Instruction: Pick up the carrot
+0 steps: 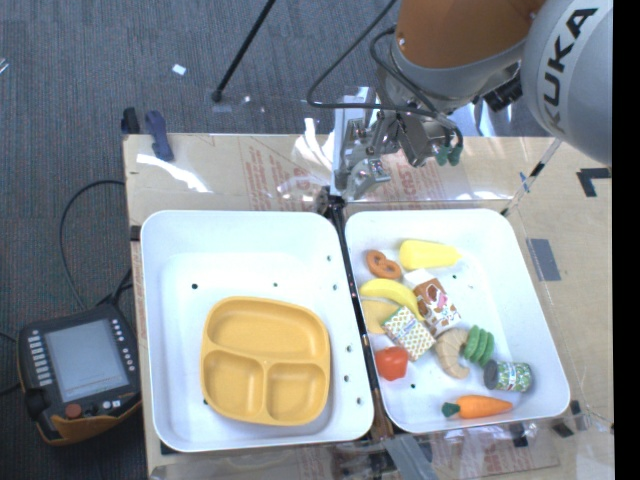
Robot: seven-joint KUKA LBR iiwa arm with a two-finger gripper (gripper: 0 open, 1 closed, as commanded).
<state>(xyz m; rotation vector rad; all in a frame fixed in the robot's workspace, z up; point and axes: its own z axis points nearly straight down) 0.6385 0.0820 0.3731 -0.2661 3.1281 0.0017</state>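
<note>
Glossy white bin (520, 258) holds a tapered orange carrot (480, 406).

the kuka arm (520, 28) is cut off by the top and right edges. the gripper (372, 163) is a tangle of metal and cables, too small to read. the banana (388, 293) is partly hidden under small boxes. the print on the green can (510, 375) is too small to read.
</note>
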